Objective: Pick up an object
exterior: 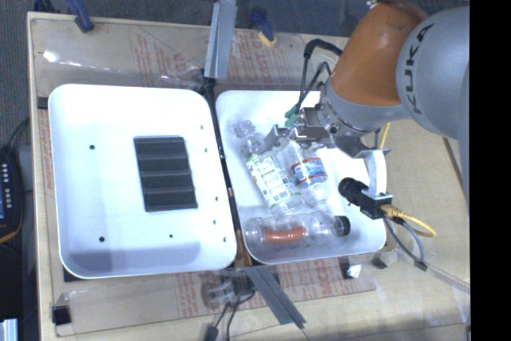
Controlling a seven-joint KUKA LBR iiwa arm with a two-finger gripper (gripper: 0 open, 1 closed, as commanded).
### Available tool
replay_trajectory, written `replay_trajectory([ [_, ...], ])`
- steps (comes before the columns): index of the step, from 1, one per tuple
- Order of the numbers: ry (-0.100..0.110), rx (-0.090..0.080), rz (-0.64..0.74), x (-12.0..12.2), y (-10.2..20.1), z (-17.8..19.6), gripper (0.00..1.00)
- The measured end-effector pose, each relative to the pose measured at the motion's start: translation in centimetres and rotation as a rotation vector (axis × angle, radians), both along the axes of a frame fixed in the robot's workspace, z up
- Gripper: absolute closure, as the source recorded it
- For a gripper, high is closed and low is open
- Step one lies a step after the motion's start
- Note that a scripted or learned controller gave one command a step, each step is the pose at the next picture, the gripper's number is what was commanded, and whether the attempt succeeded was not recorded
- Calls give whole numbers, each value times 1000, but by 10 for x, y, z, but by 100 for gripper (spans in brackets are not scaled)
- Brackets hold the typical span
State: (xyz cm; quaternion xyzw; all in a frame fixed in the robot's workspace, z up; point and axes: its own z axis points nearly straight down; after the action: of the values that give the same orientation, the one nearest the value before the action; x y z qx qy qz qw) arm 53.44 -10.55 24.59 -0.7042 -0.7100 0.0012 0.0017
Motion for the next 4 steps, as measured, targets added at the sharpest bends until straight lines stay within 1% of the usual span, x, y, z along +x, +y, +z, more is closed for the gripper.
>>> replay_trajectory([
  [1, 0, -1, -66, -5, -1, 3, 0],
  [2, 2, 0, -32, 21, -45, -70, 0],
  [3, -1, 0, 47, 24, -98, -155, 0],
  [4, -2, -1, 52, 25, -98, -143, 100],
])
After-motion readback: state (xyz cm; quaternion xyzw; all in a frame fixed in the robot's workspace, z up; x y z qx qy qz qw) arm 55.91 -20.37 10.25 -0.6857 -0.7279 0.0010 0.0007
